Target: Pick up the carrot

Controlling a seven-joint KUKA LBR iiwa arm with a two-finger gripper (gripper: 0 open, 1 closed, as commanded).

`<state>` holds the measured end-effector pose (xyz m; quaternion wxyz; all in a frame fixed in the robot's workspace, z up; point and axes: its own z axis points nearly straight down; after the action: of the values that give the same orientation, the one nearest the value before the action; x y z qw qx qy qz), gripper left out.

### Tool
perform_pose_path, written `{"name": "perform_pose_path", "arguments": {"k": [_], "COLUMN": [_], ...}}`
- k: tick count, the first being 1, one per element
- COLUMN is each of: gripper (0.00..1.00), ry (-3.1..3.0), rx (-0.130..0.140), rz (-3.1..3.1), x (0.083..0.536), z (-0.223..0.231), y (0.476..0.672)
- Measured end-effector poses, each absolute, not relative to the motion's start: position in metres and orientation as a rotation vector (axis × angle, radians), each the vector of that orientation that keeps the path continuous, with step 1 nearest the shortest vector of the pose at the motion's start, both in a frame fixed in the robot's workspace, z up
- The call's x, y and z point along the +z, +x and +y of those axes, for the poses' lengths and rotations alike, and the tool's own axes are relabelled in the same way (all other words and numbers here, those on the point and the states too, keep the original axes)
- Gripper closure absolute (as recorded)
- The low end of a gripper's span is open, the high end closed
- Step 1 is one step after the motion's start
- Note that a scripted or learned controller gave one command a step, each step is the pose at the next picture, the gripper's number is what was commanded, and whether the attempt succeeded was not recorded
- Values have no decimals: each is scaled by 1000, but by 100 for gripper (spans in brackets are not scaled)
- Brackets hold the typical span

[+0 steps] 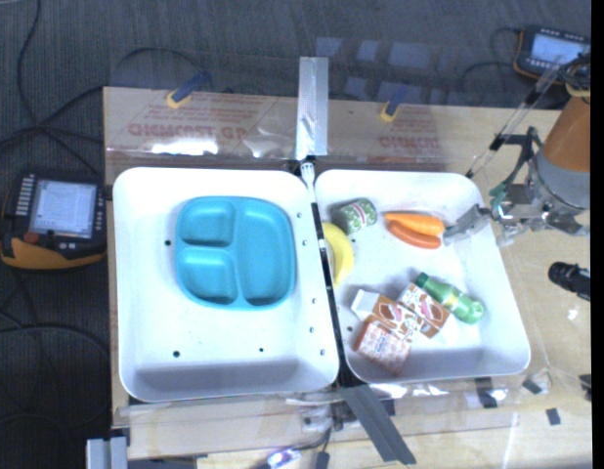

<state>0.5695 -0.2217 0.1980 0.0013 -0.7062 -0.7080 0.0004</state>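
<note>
The carrot (414,228) is orange and lies on its side near the back of the right bin (497,345), pointing left to right. My gripper (470,223) hangs low over the bin's right rim, just to the right of the carrot's thick end and very close to it. Nothing visibly hangs from the gripper. The arm's wrist and orange band (573,137) rise behind it at the right edge of the view.
The right bin also holds a green can (356,213), a banana (338,252), a green bottle (452,299) and brown cartons (395,325). A blue divided plate (234,250) lies in the left bin (155,360). Handheld pendants sit at the far left (53,213) and back right (548,49).
</note>
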Motion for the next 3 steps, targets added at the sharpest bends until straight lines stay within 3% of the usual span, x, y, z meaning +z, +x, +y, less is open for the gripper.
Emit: {"name": "perform_pose_path", "arguments": {"k": [1,2,3], "gripper": [0,0,100], "ry": [-2063,-1948,-1946], "rx": [-5,-2,7], "rz": [-2372,-2476,-2475], "x": [95,88,99], "z": [-209,-186,-187], "y": [606,662,661]}}
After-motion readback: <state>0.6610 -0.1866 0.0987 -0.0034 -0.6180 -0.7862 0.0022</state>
